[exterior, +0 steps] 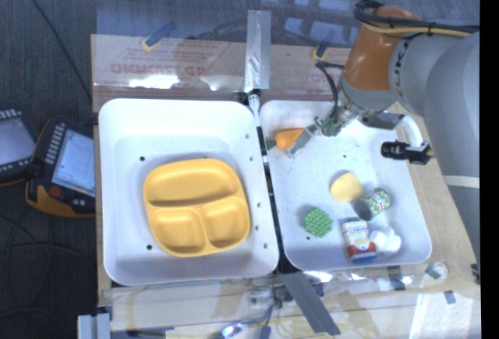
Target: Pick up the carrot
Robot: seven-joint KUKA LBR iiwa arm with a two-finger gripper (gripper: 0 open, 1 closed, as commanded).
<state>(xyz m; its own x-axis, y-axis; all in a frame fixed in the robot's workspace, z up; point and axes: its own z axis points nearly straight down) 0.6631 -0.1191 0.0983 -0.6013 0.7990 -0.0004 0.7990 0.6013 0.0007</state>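
Observation:
The carrot [286, 137] is a short orange piece with a green end, lying at the far left corner of the right bin [405, 174], close to the divider between the bins. My gripper [299, 143] reaches down and left from the orange-banded wrist [373, 57] and its tip sits right against the carrot's right side. From this angle I cannot make out whether the carrot is gripped or only touched.
In the right bin lie a yellow round item [345, 187], a green knobbly disc [317, 221], a small can [374, 203] and a red and white bottle [358, 241]. A yellow compartment tray [197, 205] rests in the left bin [117, 174]. A pendant [66, 166] lies off the bench at left.

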